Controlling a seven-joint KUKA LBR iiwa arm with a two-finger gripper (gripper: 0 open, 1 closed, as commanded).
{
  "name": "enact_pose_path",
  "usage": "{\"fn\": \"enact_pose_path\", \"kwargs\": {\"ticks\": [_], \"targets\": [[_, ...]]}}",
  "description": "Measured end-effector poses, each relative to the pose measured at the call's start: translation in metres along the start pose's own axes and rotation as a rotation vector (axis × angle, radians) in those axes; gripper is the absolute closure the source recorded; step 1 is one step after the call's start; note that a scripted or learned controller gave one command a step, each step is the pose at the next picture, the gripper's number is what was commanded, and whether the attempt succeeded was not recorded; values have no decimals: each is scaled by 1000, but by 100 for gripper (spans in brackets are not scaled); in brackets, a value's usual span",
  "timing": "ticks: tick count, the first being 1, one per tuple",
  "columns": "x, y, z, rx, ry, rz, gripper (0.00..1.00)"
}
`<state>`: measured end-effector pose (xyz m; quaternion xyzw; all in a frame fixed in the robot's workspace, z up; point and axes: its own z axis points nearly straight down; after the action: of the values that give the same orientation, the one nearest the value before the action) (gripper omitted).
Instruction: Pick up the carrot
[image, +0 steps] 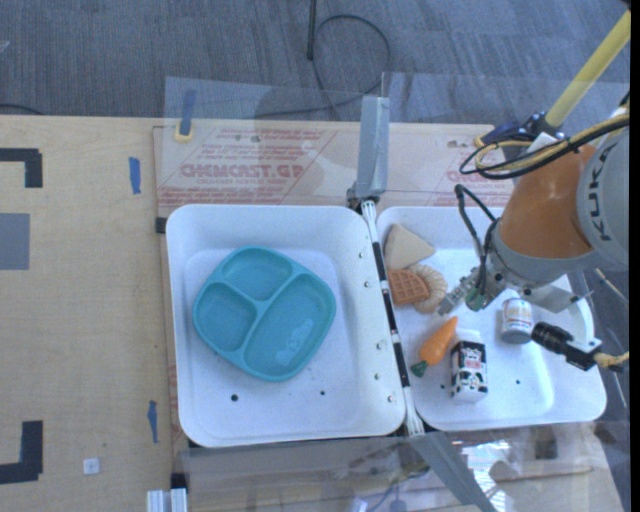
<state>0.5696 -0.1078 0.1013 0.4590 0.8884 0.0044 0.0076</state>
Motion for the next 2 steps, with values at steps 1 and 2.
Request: {"fn": "enact_pose_path", "kwargs": {"ticks": [1,2], "targets": [[60,55,-84,12,6,219,100],[96,-37,-84,18,8,406,100]]}}
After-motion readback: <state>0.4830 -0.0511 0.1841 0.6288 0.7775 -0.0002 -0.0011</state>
